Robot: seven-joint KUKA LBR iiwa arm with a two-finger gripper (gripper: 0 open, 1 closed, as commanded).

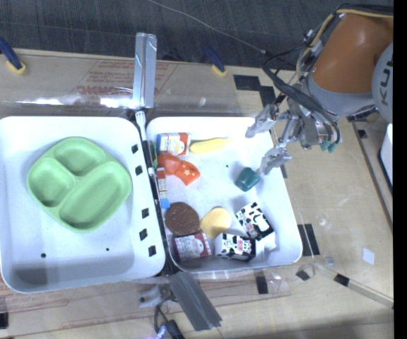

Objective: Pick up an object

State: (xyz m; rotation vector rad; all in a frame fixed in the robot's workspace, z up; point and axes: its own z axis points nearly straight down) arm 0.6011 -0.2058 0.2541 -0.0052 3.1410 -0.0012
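Along the right white bin's [288, 221] near edge lie a red-labelled can [191, 246], two black-and-white cow-patterned cartons [246, 234], a brown round patty [182, 218] and a yellow rounded piece [215, 222]. Mid-bin, a small teal cup [246, 179] lies by the right wall, the two-finger metal gripper [268, 141] just above it, fingers spread with nothing between them. Toward the far edge lie a red pepper-like piece [181, 169], a small labelled can [173, 143] and a yellow banana [208, 145]; the left bin [9, 260] holds a green three-part plate [80, 182].
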